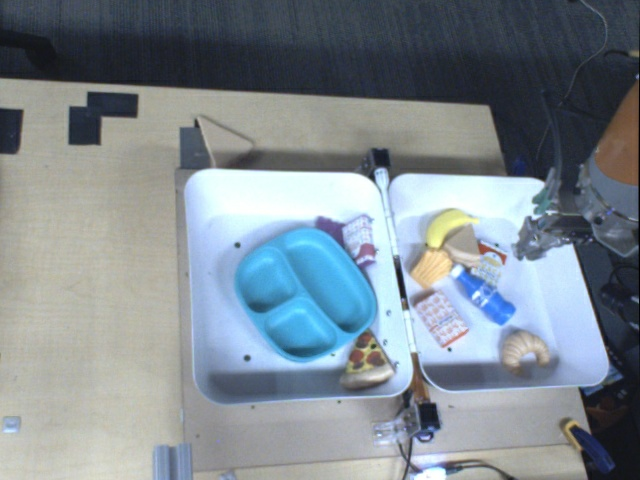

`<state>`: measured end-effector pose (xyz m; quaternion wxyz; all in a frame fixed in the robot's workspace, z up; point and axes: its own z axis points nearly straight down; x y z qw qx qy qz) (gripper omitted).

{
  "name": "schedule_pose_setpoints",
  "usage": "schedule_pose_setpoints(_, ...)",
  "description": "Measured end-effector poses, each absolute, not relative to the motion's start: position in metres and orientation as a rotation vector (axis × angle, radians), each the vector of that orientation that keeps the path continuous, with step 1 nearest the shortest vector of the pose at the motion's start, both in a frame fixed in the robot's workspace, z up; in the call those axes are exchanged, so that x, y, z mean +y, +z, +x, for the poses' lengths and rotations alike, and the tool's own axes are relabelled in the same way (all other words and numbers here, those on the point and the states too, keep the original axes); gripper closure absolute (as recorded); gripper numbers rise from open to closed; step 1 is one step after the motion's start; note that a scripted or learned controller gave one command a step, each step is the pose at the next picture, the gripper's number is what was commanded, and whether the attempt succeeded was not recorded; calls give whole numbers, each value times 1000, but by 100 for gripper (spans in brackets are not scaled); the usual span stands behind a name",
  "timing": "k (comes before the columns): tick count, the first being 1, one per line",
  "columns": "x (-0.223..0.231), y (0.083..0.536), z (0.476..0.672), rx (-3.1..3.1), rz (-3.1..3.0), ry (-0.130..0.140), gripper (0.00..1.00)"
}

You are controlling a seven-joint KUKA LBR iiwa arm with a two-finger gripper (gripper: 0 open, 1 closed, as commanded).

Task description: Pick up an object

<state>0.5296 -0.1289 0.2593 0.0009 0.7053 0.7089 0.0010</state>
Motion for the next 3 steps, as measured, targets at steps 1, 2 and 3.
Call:
schedule_pose_setpoints(1, -191, 117, 512, 2223, 2220, -1, 0)
schedule_pose_setpoints(2, -174, 88, 490, 2215, 2211, 8, 0)
schedule_pose_setpoints(3, -90, 89, 554, 2219, 2208, 18, 0)
